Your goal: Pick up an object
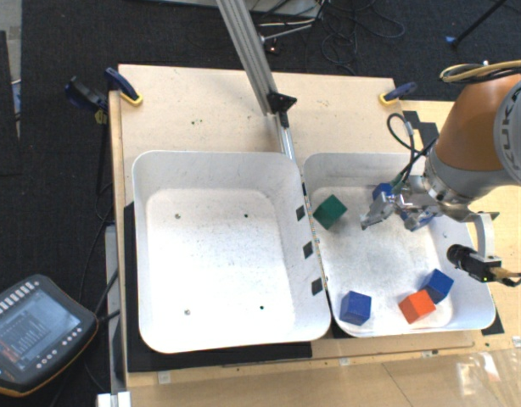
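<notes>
I see open floor mid right bin (464,316); green cube (330,211) blocks the left, blue cube (355,307) and orange cube (417,305) crowd the front

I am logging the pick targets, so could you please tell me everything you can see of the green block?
The green block is a small cube, matte and solid dark green, like painted wood or foam. It sits turned at an angle on the floor of the right-hand bin, near that bin's left wall and toward its far end. Nothing touches it; the claw hovers apart to its right, and the other blocks lie well nearer the camera.
</notes>
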Controlling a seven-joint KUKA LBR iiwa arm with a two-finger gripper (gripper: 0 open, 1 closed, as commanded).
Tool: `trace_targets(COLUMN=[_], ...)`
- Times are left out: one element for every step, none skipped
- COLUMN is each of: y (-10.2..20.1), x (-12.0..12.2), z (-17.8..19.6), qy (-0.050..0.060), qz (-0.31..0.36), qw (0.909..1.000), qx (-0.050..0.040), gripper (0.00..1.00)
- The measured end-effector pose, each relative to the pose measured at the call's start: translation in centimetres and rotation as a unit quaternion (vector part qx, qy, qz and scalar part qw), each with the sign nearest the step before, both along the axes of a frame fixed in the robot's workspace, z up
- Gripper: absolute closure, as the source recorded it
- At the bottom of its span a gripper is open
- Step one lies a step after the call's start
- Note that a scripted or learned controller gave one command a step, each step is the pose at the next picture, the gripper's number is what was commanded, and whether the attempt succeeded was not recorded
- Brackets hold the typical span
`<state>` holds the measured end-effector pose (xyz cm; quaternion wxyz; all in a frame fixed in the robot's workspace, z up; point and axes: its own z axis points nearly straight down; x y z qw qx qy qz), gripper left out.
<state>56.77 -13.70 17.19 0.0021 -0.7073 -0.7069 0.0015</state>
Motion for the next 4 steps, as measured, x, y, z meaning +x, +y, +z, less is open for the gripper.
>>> trace_targets(y=[0.5, 0.4, -0.2, -0.2], x=[-0.2, 0.0, 0.0, 0.2], z=[-4.4, -3.1, 3.1, 6.6], qy=[0.000, -0.003, -0.006, -0.006], qz=[0.000, 0.000, 0.001, 0.001], qw=[1.0000, 1.0000, 1.0000, 1.0000], qx=[0.0003, -0.0007, -0.0014, -0.0014], gripper=[0.00, 1.00, 1.00, 1.00])
